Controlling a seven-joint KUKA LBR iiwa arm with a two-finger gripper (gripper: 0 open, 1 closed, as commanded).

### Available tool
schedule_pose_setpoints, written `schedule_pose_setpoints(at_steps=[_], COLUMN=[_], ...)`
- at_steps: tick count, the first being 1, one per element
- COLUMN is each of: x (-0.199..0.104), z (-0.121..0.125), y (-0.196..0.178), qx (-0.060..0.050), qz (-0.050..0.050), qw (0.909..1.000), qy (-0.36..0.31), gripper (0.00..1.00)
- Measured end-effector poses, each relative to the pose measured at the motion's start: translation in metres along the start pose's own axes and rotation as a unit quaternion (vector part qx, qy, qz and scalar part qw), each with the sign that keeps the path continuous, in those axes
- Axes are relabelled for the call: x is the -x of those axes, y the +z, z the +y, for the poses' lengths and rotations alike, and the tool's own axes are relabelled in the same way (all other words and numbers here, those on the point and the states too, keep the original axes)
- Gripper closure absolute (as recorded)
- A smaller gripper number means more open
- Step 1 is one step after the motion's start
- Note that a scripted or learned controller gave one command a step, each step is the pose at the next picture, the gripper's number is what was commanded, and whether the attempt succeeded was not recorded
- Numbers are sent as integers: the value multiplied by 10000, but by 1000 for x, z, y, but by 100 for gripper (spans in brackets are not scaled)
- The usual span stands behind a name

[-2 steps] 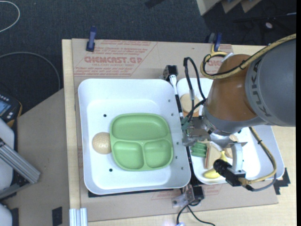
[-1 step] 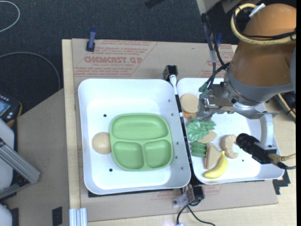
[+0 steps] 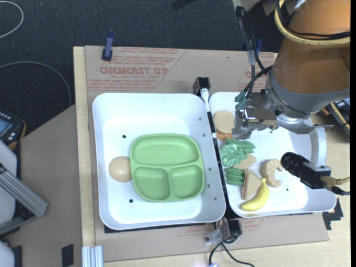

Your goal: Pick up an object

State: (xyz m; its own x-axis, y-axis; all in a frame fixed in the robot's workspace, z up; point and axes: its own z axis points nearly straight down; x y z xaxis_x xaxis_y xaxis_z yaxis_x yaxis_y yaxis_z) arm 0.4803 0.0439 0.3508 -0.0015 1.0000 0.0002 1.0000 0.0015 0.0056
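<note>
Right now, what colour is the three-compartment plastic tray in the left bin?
Light green; the divided plastic tray shows best in the camera view.

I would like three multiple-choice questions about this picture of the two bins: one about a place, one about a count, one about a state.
1. Where does the green divided plate lie?
A. in the left bin
B. in the right bin
C. on the cardboard

2. How many compartments does the plate have?
A. two
B. three
C. five

3. How does the banana lie?
A. on the plate
B. on the floor of the right bin
C. outside both bins

Answers: 1 A, it lies in the left bin. 2 B, one long compartment above two small ones. 3 B, it rests near that bin's front edge.
</note>
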Motion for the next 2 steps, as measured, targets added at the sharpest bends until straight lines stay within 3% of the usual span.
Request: schedule_pose_setpoints(at_steps=[1,2], x=[-20,2], z=[0,18], y=[-32,90], qx=[2,-94], qz=[4,-13], qw=[10000,10000], qy=[-10,31], gripper=[100,100])
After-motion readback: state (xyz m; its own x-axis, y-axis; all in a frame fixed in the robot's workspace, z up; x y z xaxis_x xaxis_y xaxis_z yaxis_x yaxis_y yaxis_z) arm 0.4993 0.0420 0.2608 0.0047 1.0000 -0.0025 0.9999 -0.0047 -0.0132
